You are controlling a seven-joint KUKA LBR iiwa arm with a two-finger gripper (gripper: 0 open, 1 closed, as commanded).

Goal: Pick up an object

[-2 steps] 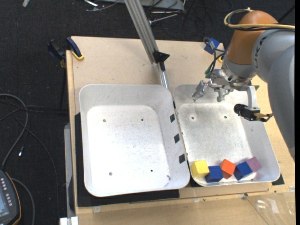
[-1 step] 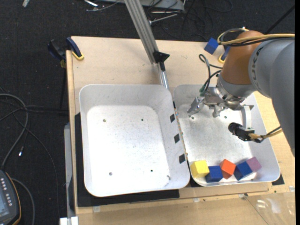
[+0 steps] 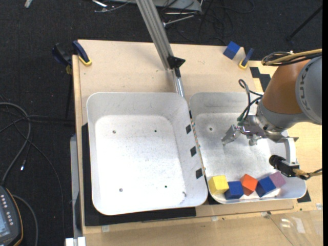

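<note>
The fingers (image 3: pixel 231 135) of the gripper stand over the bare floor of the right bin (image 3: pixel 218 104), about its middle. They look spread and nothing is seen between them, so they are released.

The things to pick lie in a row along the near edge of the right bin, pressed together at the wall: a yellow cube (image 3: pixel 219 183), a blue cube (image 3: pixel 234 189), an orange cube (image 3: pixel 249 182), a second blue cube (image 3: pixel 266 185) and a pale purple cube (image 3: pixel 278 179). They touch each other, probably because the bin floor slopes to its rim there. The fingers are apart from them, toward the far side of the bin.

The grey arm with the orange band (image 3: pixel 287 88) reaches in from the right edge of the desk (image 3: pixel 128 68), its cables hanging near the wrist. The left bin (image 3: pixel 97 106) is beside the right one. A small blue block (image 3: pixel 232 49) lies on the desk near its far right corner, outside both bins.
</note>
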